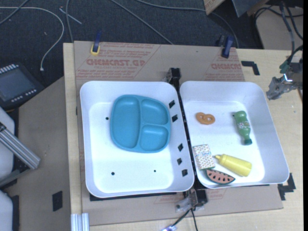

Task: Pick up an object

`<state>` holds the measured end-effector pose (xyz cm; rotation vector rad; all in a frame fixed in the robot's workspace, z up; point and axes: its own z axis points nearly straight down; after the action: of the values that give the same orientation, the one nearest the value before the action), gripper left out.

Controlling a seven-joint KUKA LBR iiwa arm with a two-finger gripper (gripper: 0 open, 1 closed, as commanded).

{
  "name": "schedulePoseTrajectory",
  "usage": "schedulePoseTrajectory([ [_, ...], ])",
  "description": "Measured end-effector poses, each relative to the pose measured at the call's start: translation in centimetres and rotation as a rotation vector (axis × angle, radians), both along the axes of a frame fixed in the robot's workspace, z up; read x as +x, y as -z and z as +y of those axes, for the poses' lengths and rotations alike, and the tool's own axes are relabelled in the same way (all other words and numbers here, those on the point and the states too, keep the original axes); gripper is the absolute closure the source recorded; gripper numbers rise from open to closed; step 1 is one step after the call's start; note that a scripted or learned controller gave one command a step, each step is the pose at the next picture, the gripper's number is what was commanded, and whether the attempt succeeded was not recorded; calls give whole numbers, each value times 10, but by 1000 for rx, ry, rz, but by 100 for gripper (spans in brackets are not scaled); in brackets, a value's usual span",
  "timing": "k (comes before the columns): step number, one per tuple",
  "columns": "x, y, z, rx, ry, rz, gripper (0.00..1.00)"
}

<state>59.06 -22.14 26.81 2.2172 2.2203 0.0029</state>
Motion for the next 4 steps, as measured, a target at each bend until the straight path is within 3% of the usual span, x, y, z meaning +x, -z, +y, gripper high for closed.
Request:
schedulePoseTrajectory([
  [3,-32,42,152,5,-4,8,100],
  [4,-41,36,213,6,-6,6,100],
])
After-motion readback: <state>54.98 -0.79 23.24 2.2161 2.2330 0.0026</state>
